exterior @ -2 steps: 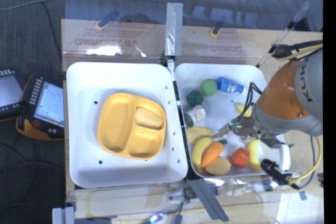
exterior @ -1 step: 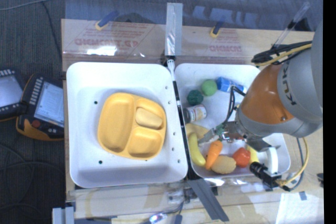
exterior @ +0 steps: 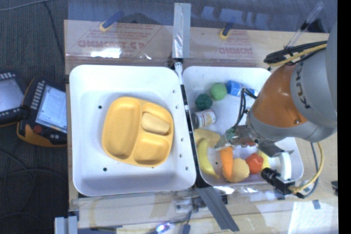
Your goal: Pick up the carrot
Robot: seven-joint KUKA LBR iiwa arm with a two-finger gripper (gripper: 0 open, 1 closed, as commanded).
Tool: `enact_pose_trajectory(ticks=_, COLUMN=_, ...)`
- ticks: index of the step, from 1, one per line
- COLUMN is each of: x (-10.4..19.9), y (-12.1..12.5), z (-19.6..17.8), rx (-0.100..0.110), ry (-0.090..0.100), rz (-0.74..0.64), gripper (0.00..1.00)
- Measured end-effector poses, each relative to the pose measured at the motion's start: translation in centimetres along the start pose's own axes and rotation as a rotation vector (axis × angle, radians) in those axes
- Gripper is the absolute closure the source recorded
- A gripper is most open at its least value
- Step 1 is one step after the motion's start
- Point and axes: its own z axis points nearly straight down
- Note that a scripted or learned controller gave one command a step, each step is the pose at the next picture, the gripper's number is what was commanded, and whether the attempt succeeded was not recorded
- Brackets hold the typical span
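Note:
The orange carrot lies in the front part of the right bin, its top end pointing toward the back. It rests between a yellow banana on its left and a tan potato-like piece on its right. My gripper hangs low over the bin, directly above the carrot's upper end and very close to it. The orange wrist band and grey arm cover the bin's right half.
In the right bin are also a red tomato, a small jar, a light green ball, a dark green piece and a blue piece. The left bin holds a yellow divided plate.

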Motion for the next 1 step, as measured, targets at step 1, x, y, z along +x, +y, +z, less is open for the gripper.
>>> enact_pose_trajectory(ticks=1, x=4.45, y=9.99, z=-8.24, rx=0.018, ry=0.001, rz=0.076, gripper=1.00)
